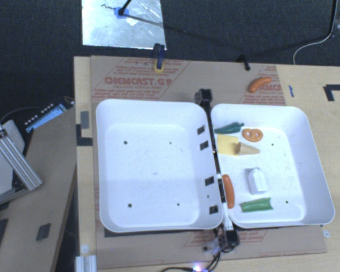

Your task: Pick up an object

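Candidates in right shallow white bin (314, 152): small white plastic block (256, 179), orange sausage-shaped toy (229, 190) hugging divider wall; wall may block grasp there. End effector state: cannot tell

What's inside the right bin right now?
The right bin holds a green pepper, pretzel, yellow wedge, white block, orange sausage and green piece. Nothing looks covered.
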Controlling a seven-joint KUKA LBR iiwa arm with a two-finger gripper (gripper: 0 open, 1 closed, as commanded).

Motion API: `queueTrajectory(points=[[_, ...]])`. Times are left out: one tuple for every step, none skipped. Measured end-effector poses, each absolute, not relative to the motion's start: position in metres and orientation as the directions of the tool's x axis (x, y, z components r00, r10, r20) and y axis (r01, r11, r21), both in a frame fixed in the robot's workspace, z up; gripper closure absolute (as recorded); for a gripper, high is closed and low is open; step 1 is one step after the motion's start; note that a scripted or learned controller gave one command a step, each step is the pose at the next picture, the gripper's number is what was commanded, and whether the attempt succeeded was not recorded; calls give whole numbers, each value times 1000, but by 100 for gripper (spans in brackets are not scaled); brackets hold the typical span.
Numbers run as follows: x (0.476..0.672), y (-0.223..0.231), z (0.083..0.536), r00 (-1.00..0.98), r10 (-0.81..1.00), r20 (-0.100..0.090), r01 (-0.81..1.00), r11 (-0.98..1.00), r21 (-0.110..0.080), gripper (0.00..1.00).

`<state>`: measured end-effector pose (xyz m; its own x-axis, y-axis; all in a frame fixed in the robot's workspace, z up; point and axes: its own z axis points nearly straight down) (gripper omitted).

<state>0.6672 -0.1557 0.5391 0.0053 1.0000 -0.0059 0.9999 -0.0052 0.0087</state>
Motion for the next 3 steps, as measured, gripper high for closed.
queueTrajectory(points=[[667,-210,535,4,1000,-4,1000,-4,3,100],[560,-71,539,-15,1000,5,1000,15,7,100],[569,-190,471,9,1000,-3,1000,-9,-4,100]])
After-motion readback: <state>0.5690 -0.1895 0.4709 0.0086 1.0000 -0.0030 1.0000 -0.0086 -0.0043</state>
